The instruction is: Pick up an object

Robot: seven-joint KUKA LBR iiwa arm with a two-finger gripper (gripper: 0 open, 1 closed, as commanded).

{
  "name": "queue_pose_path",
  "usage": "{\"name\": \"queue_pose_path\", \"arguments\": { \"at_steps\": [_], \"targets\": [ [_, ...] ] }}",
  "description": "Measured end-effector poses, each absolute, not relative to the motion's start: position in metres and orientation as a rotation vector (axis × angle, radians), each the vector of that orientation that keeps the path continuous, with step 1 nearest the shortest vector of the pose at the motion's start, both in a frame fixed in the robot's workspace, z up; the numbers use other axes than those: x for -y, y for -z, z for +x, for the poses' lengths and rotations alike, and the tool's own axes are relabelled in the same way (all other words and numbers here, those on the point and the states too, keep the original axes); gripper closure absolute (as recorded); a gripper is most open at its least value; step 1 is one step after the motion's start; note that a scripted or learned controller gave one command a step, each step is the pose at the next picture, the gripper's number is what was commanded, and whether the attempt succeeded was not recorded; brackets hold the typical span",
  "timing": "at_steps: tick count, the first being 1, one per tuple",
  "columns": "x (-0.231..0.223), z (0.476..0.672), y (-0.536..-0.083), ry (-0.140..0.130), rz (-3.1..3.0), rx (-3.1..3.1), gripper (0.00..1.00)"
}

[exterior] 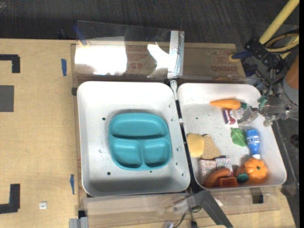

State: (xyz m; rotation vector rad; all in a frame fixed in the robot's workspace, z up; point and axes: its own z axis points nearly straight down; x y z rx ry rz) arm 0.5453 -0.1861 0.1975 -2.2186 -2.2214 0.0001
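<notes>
right white plastic bin (190,99): orange toy carrot (225,103), crowded toys. metal two-finger gripper (266,109) at rim; finger state cannot be told. risk: clipping wall, missed grasp.

On my surface (38,141) two bins sit side by side. The left bin (90,103) holds a divided tray (140,139). The right bin (199,96) holds a carrot (225,103) at the back and a pumpkin (255,170) at the front.

Two white bins (90,127); one teal tray (139,140); one carrot (225,103).
</notes>
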Motion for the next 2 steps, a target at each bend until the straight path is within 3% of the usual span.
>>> {"name": "queue_pose_path", "arguments": {
  "at_steps": [1,2],
  "targets": [
    [0.212,0.527,-0.128,-0.004,-2.208,2.226,0.0],
    [0.21,0.544,-0.09,0.026,-2.071,2.352,0.0]
  ]
}}
